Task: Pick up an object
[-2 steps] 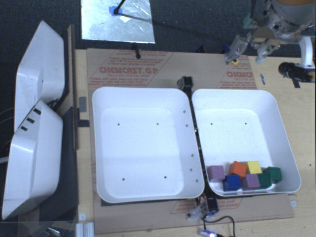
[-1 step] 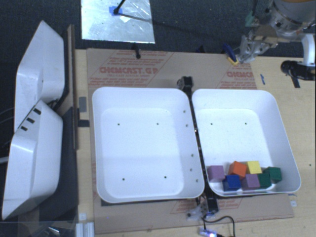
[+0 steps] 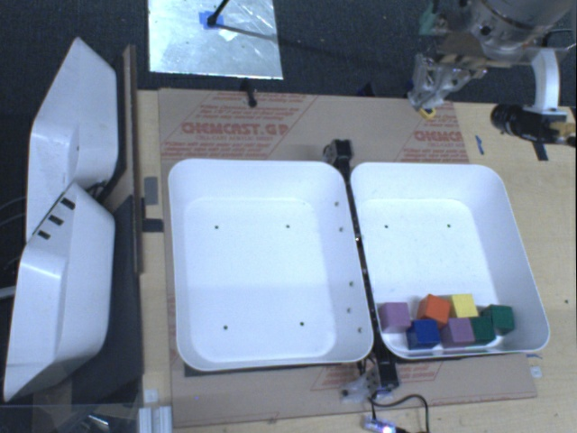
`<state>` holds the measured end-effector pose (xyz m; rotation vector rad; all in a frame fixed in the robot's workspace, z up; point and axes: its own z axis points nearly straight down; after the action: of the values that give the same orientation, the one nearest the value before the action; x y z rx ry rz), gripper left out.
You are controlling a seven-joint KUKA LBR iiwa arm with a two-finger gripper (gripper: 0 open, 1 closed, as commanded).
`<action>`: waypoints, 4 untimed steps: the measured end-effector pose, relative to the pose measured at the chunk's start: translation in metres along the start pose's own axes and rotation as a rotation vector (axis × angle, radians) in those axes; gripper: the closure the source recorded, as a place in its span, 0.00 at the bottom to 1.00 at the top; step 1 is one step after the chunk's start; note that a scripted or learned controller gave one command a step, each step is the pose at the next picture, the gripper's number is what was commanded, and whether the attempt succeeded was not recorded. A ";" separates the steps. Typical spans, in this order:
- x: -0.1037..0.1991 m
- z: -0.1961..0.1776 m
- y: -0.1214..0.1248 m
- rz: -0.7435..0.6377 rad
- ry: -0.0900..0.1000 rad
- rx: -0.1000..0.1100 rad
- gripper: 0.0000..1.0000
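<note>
My gripper (image 3: 431, 105) hangs high over the bench, beyond the far edge of the right bin (image 3: 505, 197). Its fingers point down and pinch a small yellow piece (image 3: 428, 112) at their tips. Several small blocks are bunched in the right bin's near corner: a purple block (image 3: 394, 315), a blue block (image 3: 423, 333), an orange block (image 3: 435, 308), a yellow block (image 3: 463, 306), a second purple block (image 3: 459, 330) and a green block (image 3: 497, 318). They touch one another and lie far below the gripper.
The left bin (image 3: 194, 197) sits beside the right one, joined along a dark centre strip (image 3: 353, 233). A shiny metal plate (image 3: 215, 25) lies at the back left. White housings (image 3: 63, 242) stand off the bench's left edge.
</note>
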<state>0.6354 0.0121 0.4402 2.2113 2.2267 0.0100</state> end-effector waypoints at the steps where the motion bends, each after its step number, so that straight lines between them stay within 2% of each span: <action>1: 0.030 0.097 -0.099 0.004 -0.002 0.013 1.00; 2: 0.028 0.084 -0.097 0.006 -0.002 0.005 1.00; 4: 0.028 0.063 -0.096 0.006 -0.001 0.003 1.00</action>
<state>0.5396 0.0393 0.3761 2.2194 2.2206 0.0052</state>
